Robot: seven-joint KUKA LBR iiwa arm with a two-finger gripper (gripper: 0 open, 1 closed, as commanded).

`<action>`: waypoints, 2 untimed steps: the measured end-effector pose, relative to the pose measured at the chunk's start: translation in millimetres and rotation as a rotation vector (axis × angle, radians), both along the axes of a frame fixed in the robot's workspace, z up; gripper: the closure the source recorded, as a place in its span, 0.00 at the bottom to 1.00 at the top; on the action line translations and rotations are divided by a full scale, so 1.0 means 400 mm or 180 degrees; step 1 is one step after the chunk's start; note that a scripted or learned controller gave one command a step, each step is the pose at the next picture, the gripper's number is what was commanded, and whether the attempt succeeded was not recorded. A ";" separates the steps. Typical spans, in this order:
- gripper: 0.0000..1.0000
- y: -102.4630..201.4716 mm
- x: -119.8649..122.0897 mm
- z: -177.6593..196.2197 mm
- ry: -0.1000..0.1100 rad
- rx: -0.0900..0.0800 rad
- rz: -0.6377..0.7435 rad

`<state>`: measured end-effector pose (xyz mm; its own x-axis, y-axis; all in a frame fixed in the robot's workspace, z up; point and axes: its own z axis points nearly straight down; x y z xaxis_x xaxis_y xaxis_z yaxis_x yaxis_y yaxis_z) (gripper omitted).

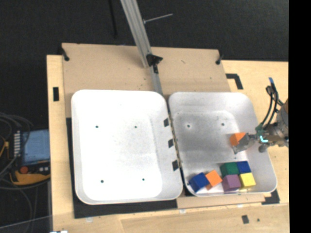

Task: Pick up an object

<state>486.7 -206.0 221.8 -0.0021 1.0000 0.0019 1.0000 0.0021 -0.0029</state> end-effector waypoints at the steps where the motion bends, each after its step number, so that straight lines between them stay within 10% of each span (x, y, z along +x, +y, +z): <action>1: 0.00 0.000 0.002 0.005 -0.0015 -0.0006 -0.0004; 2: 0.00 0.001 -0.001 -0.152 0.0004 -0.0007 -0.0008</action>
